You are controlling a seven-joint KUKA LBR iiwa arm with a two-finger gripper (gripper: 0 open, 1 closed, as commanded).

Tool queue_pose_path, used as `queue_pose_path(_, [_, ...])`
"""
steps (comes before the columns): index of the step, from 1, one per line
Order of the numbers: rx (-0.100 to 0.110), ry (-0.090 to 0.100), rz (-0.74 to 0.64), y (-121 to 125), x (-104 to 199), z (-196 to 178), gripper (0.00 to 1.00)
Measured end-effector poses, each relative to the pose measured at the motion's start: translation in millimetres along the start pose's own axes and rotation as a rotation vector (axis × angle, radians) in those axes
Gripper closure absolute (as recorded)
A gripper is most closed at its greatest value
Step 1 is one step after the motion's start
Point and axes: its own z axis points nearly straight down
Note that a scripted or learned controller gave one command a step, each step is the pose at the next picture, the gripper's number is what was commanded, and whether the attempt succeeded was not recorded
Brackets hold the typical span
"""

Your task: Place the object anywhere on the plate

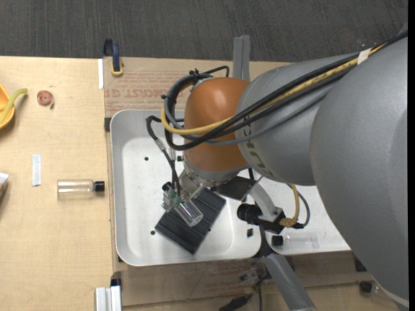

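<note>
— Looking down into the left bin [130, 173], what do you take the object to be?

— My guess is the small clear block [189, 213] at the tip of the hand [176, 198]. It lies over a dark flat slab [188, 229], in the half of the bin toward the table's [65, 238] front edge. The slab may be the plate, though I would not swear to it.

— Is the hand closed on the block?

— I cannot tell. The wrist covers that spot, so whether the hand is open or closed is hidden.

— How would the block handle?

— It looks like light, stiff plastic, smooth and probably slippery. I would take it across its two long flat sides, near the middle, so it cannot pivot or squirt out.

— And the slab?

— Thin and rigid, lying at an angle to the bin's walls. A firm push could make it skate on the white floor.

— Anything else in the bins?

— A few dark specks in the left one. The right bin [318, 245] is mostly under the arm, and I can make out only a pale clear item by its front wall.

— Outside them?

— A clear bottle [79, 186] with a black cap lies on its side toward the table's left edge.
</note>
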Motion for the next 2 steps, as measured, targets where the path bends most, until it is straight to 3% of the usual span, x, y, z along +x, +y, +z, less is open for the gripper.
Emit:
queue_pose_path(1, [-0.002,-0.003,0.054,125,-96,-2,1.00])
queue_pose_path(2, [-0.003,-0.003,0.080,83,-147,-219,1.00])
